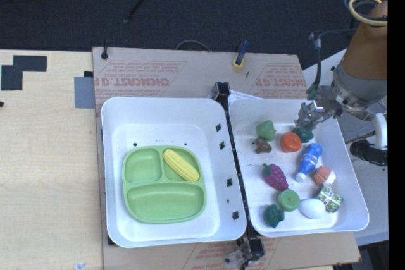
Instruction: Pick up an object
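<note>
Grey arm's gripper (308, 118) low over the far right of the right bin (354, 215), fingers' state cannot be told, just beside a teal item (304, 134) and orange ball (291, 142), left bin (114, 136) holding a green tray (163, 193) with corn (181, 164)

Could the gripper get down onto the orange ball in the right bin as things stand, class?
Probably yes. The gripper hangs at the right bin's far edge, close beside the orange ball. The ball's top is uncovered, though a teal toy touching its right side could crowd one finger.
</note>
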You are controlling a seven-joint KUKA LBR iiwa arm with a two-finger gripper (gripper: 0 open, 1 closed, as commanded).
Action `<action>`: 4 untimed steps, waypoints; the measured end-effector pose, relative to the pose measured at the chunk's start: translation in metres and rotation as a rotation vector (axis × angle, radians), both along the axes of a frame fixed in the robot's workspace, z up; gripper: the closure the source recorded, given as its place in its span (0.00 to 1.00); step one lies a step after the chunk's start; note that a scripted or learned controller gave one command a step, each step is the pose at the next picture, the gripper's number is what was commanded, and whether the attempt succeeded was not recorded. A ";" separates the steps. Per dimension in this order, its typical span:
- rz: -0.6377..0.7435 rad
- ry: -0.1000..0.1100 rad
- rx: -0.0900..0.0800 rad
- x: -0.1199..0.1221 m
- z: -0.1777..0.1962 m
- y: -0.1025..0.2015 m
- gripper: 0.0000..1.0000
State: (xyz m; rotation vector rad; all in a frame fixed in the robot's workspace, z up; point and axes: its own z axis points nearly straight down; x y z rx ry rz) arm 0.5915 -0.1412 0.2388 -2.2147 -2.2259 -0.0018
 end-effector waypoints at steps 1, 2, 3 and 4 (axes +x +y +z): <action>-0.003 0.002 -0.001 0.015 -0.012 0.041 1.00; -0.002 0.002 -0.001 0.027 -0.016 0.083 1.00; -0.003 0.001 -0.002 0.032 -0.018 0.112 1.00; -0.005 0.001 -0.002 0.025 -0.003 0.100 1.00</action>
